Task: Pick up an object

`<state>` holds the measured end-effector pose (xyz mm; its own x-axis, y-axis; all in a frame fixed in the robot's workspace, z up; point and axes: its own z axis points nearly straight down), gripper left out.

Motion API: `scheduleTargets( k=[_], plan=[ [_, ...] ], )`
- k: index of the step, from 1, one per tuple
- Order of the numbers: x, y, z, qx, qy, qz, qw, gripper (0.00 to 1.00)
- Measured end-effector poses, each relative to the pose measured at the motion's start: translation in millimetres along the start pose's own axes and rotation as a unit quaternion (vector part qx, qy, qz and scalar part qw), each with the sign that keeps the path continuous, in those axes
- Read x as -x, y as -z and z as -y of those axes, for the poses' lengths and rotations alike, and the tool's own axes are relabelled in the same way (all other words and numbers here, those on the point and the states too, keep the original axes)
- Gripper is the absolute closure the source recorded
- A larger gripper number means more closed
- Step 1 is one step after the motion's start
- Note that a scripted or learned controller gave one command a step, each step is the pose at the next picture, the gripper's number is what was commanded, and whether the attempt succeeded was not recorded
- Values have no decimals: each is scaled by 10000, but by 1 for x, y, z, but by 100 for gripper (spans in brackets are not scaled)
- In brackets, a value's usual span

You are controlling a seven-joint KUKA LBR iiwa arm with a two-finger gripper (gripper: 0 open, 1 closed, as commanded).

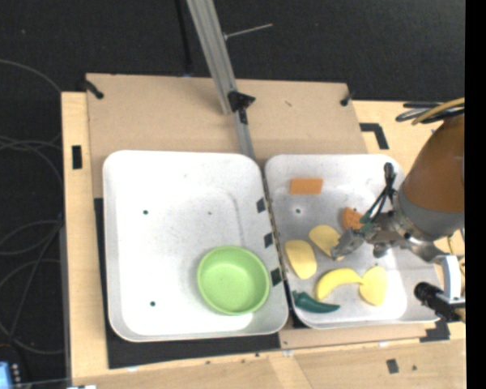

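Note:
My gripper [346,244] hangs low over the middle of the right bin [338,166], reaching in from the right. Just below it lies a yellow banana [338,282]. A pale yellow piece [324,237] sits at its left tip, and a small orange object [351,216] is right above it. Other things in this bin are a yellow wedge [300,258], a yellow lump [373,286], a dark green pepper [314,302] and an orange block [306,186]. I see nothing held in the gripper.
A green bowl [233,279] sits in the front right part of the left bin [162,201]. A metal post [213,43] rises behind the bins. The arm's orange and grey body [433,185] covers the right bin's right side.

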<state>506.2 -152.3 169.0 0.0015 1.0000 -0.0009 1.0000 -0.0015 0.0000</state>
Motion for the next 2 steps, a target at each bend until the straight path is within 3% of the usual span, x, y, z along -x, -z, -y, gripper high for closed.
scheduleTargets(
  k=[1, 2],
  plan=[
    [10, -46, -2, 4, -1, 0, 10000, 0],
    [12, -69, -2, -4, -4, 7, 10000, 0]
  ],
)
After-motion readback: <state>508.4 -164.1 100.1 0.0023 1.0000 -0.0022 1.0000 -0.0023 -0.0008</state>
